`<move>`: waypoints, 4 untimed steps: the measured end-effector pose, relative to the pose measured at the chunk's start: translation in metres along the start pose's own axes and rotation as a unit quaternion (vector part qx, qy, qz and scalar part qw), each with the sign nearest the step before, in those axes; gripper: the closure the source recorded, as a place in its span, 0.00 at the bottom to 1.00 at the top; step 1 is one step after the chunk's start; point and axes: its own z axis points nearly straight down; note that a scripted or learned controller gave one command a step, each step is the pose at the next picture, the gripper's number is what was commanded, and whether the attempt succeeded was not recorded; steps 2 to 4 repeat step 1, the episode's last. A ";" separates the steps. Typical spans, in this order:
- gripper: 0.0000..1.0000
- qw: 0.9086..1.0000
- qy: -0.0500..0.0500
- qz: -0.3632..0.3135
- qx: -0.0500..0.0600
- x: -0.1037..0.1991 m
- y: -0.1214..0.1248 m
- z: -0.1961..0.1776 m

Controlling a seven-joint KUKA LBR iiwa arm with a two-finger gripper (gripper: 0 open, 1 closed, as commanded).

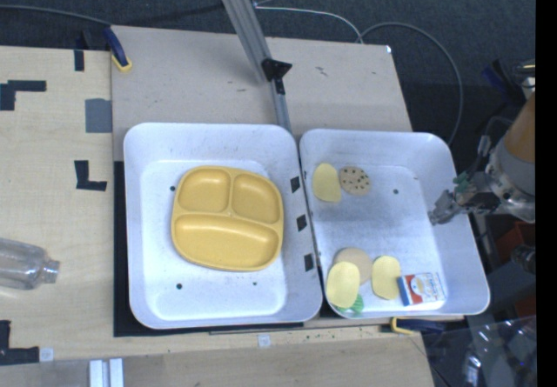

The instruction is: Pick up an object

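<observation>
We take the right bin [409, 146] as our landmark. The gripper [444, 207] hangs at its far-right wall, about halfway down that edge, carrying nothing — and whether the jaws are spread or pressed together, we cannot tell; the tip is too small and dark against the rim.

The candidates all lie inside this bin. Near its upper-left corner a yellow chip [326, 183] sits touching a speckled cookie [353, 178]. Along its lower edge we see a tan round piece [355, 256] with a yellow oval [343, 283] overlapping it, another yellow oval [385, 276] just beside, and a small carton [422, 288] touching that one.

What could go wrong? We judge the crowding the main risk: those lower pieces sit pressed against each other and close to the bin's front wall, so a descent there may shove two things at once or clip the rim. The flat pieces give little to pinch, too — they could slide on the slick white floor.

Left of our landmark the left bin [139, 203] holds a yellow divided tray [228, 217]. Both rest on a pale desk [183, 72]; a metal post [239, 3] slants in above the bins, a clear bottle [22, 262] lies far to the left, and cables trail over dark carpet beyond.
</observation>
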 end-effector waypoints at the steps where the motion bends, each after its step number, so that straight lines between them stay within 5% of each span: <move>1: 1.00 1.000 -0.001 0.001 -0.001 -0.002 -0.011 -0.007; 4: 1.00 1.000 -0.001 0.001 -0.001 -0.002 -0.011 -0.007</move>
